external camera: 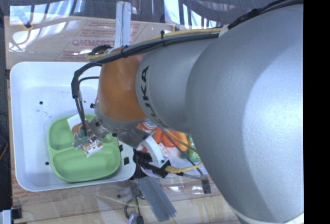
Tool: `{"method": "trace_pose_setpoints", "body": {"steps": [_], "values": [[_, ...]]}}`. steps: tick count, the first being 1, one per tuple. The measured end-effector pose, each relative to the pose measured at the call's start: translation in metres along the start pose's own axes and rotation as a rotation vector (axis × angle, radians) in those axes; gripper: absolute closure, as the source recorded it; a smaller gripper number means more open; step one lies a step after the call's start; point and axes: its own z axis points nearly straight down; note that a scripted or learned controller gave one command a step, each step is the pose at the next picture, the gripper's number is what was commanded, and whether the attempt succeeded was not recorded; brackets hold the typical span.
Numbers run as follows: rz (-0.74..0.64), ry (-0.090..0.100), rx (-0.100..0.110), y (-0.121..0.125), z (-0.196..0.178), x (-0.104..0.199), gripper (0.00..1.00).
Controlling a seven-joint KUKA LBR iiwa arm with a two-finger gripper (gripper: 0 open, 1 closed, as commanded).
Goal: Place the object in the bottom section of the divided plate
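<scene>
A green divided plate (67, 164) lies in the left white bin (31, 115), toward its front right. My gripper (83, 138) hangs over the plate's middle, near the ridge between the sections. A small white and orange object (92, 149) shows right at the gripper's tip, over the upper edge of the plate's large bottom section. I cannot make out whether the object is held or resting on the plate. The grey arm and its orange band (121, 91) hide the plate's upper right part.
The arm's big grey body covers most of the right bin. Orange, white and green items (172, 140) peek out from under it there. A cardboard sheet (93, 37) lies behind the bins. Bare floor of the left bin spreads to the plate's left and behind it.
</scene>
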Motion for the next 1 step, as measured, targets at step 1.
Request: {"method": "trace_pose_setpoints", "body": {"steps": [1], "values": [[0.001,0.0,0.0,0.0,-0.0002,-0.0005,0.0]]}}
